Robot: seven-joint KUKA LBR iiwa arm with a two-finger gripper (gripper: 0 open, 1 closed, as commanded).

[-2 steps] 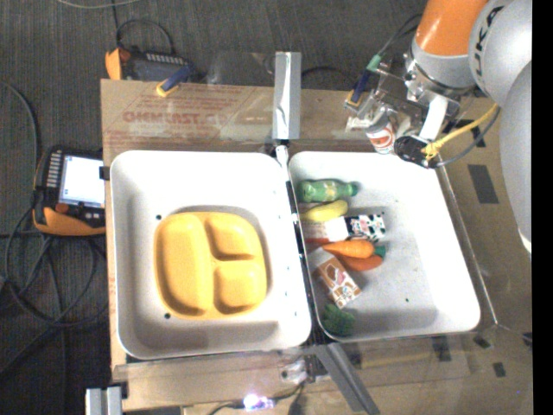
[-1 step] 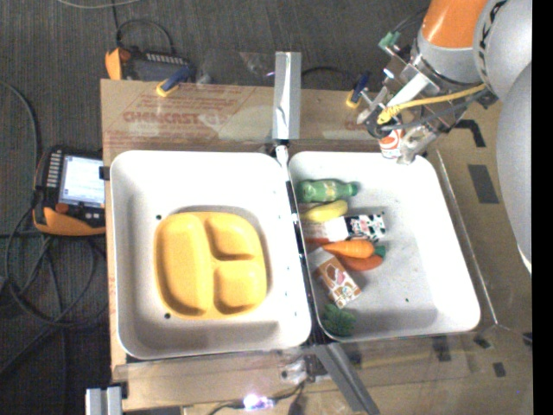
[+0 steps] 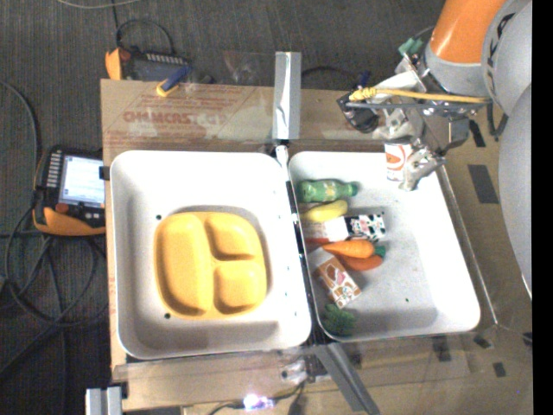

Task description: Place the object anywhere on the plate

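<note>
So far little looks done: my gripper (image 3: 415, 167) hangs at the upper right of the frame, over the far corner of the right bin (image 3: 449, 309), with a small red-and-white can (image 3: 397, 162) apparently pinched between its fingers. Meanwhile the yellow plate (image 3: 212, 262) sits bare in the left bin (image 3: 130, 197). Left, I judge: carry the can across the divider and set it down.

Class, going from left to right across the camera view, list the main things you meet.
Orange handheld pendant → yellow compartment plate → green toy bottle → orange toy carrot → red-and-white can → grey arm's orange band.
</note>
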